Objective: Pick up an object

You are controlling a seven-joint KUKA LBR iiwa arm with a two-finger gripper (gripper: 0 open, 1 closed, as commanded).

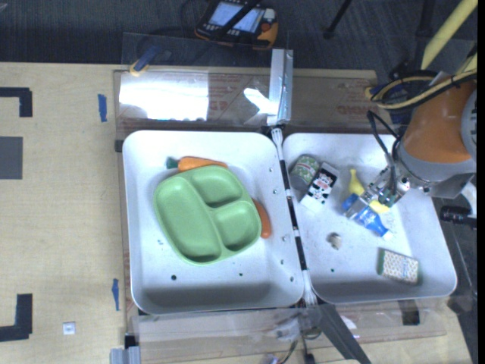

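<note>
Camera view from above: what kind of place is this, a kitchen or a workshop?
Most likely a robotics lab. A robot arm reaches over two white bins of toy-like odds and ends, a handheld control pendant lies behind, and blue tape marks the bench.

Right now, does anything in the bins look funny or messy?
Yes. The green divided plate lies on top of an orange thing, which pokes out at its top and right edges. It sits crooked in the left bin.

The green tray (pixel 206 214) takes up most of the left bin (pixel 144 279). The right bin (pixel 432 241) has open floor between scattered items, widest along its near edge.
</note>
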